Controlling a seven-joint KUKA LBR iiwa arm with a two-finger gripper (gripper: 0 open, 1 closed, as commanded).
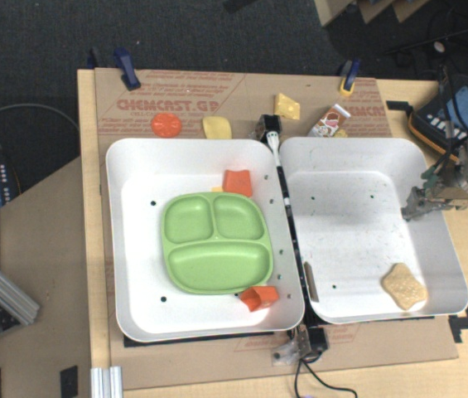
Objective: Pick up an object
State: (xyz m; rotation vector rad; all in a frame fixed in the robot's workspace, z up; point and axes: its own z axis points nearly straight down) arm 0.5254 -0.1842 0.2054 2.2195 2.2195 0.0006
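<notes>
A tan, biscuit-like piece [404, 286] lies in the right bin [341, 222] near its front right corner. In the left bin [134, 222] a green divided plate [215, 243] sits in the middle. One orange block [237, 182] rests at the plate's far edge and another [258, 297] at its near edge. My gripper [417, 201] hangs over the right bin's right wall, behind the tan piece and apart from it. I see nothing in it.
On the cardboard behind the bins lie an orange round piece [166, 124], a yellow piece [216, 128], a yellow wedge [287, 105], a small carton [330, 123] and a black item [268, 126]. Two blue clamps [126, 69] [349, 76] grip the board's far edge.
</notes>
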